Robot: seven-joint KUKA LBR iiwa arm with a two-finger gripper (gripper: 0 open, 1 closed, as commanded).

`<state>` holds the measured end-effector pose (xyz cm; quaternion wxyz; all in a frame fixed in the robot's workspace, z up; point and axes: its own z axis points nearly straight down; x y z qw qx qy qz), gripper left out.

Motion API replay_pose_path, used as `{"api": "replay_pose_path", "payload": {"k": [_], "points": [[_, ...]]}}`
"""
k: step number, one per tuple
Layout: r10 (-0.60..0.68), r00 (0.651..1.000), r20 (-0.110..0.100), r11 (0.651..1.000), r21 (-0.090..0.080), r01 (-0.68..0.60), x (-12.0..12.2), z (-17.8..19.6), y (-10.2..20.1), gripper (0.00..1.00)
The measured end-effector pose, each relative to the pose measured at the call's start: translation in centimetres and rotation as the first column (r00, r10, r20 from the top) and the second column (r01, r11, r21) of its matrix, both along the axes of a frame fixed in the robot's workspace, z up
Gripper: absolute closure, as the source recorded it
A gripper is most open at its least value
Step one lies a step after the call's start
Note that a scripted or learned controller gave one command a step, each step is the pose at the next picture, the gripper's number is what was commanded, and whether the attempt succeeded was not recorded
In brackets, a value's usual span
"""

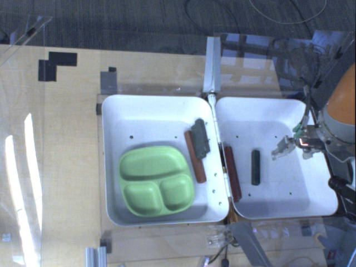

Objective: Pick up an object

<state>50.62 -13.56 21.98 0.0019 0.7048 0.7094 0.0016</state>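
I am seeing the hand (283, 147) hanging open and empty in the right bin (289, 111), at three o'clock from the dark bar (255, 167), which is looking stiff, light, best gripped mid-length.

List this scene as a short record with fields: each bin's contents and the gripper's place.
left bin: green divided plate, dark grey brush, brown stick beside the plate
right bin: dark bar near the middle, brown stick along its left wall
gripper: over the right bin, right of the dark bar, apart from it
held: nothing seen
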Motion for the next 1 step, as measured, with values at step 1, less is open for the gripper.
{"api": "replay_pose_path", "payload": {"k": [1], "points": [[-0.003,1.0,0.008,1.0,-0.001,0.003,9.07,-13.06,3.06,0.0]]}}
